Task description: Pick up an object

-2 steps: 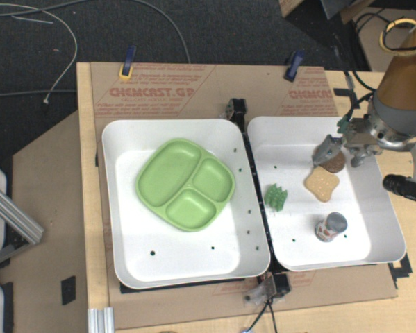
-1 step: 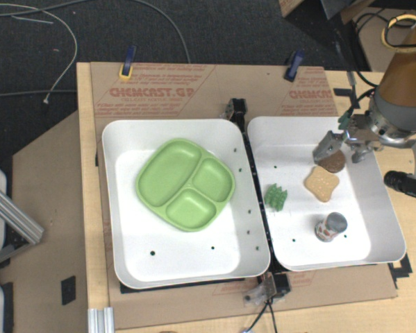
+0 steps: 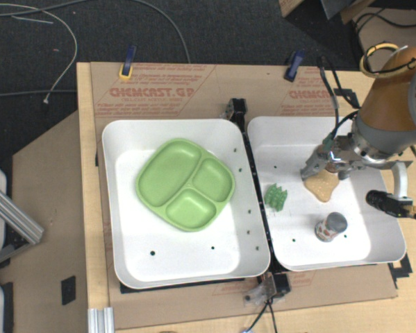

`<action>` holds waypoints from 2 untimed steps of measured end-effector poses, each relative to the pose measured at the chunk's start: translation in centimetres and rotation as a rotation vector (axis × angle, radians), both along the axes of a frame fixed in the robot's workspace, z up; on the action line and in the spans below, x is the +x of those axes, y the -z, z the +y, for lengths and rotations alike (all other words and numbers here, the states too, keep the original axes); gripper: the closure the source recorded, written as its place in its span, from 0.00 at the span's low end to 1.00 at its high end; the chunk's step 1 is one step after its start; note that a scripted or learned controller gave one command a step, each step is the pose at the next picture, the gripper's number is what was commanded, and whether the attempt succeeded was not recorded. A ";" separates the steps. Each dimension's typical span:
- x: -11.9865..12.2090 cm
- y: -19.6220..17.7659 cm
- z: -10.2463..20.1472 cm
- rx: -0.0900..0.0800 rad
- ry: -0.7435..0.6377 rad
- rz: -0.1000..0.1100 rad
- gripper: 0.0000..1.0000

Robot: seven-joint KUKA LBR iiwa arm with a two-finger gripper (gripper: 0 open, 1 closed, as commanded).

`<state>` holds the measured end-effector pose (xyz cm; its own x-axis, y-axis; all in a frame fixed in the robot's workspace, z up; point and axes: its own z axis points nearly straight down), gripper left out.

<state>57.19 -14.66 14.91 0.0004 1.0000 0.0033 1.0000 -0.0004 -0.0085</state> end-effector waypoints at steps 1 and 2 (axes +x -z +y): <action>-0.6 4.3 0.4 -0.001 0.000 -0.006 0.00; -0.4 6.2 0.4 -0.003 -0.001 -0.009 0.00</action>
<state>56.75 -14.21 8.70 -0.0006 1.0000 0.0003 1.0000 0.0006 0.0004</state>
